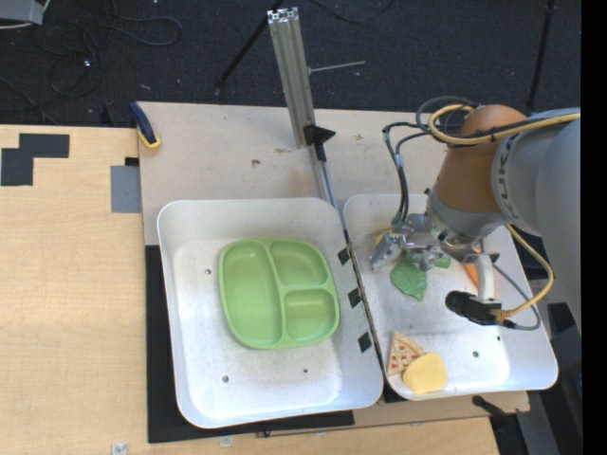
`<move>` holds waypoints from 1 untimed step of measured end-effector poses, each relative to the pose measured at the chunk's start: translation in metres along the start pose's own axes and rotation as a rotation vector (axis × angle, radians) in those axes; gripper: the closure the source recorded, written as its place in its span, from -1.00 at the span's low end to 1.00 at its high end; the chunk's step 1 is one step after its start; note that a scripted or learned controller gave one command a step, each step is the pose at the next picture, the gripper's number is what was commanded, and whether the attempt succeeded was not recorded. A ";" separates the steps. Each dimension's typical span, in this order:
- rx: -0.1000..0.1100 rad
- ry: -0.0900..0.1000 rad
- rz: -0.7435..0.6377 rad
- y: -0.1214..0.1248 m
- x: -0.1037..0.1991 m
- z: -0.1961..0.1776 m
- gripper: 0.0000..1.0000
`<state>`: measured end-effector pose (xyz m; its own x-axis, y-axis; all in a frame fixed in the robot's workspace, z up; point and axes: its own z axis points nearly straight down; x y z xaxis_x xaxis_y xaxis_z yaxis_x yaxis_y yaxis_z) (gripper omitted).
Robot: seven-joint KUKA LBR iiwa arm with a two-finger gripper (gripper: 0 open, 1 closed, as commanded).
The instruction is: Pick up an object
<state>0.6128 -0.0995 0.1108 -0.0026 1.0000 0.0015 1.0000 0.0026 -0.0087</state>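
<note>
Green leaf-shaped piece (412,280) lies flat in the right bin (531,368), its long axis slanting from upper left to lower right, right beneath my hand (414,247). I cannot tell whether I grip it. Green divided plate (279,292) sits in the left bin (190,368).

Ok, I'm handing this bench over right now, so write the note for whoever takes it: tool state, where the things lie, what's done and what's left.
Tool: low in the right bin, just above the green leafy piece; whether it grips anything cannot be told from this view.
Right bin: green leafy piece near the middle, orange piece to its right, waffle-like wedge and yellow piece at the near edge.
Left bin: green divided plate, lying flat.
Done: nothing visibly lifted.
Left: get one object between the fingers and raise it.
</note>
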 end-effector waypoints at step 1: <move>-0.008 -0.003 0.003 0.002 0.000 0.020 -1.00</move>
<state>0.6144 -0.0995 0.0912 0.0003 1.0000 -0.0011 1.0000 -0.0003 -0.0006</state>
